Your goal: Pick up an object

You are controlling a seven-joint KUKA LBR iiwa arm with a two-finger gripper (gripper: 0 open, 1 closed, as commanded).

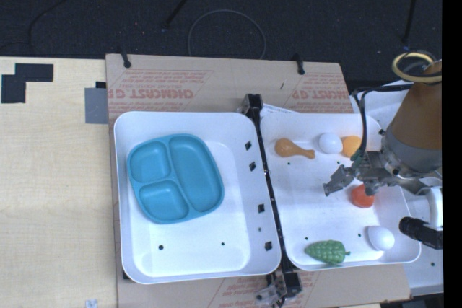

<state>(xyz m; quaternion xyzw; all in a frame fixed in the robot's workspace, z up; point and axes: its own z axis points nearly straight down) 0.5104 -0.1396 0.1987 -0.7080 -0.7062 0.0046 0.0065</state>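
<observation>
Bench: pale wood, cardboard sheet, two white bins side by side. Left bin (pixel 144 256): blue divided plate (pixel 175 177). Right bin (pixel 296 227): tan drumstick (pixel 293 148), long axis left-right, thin end toward the white ball (pixel 330 143); orange piece (pixel 351 145) partly behind my cable; green bumpy item (pixel 325 251); white egg (pixel 380 237). My gripper (pixel 349 179) hangs mid-bin, fingers spread, nothing between them; red object (pixel 362 197) just beside, partly hidden.

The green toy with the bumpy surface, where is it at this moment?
The green bumpy toy lies in the right bin, close to its near rim, left of a white egg and below the gripper.
</observation>
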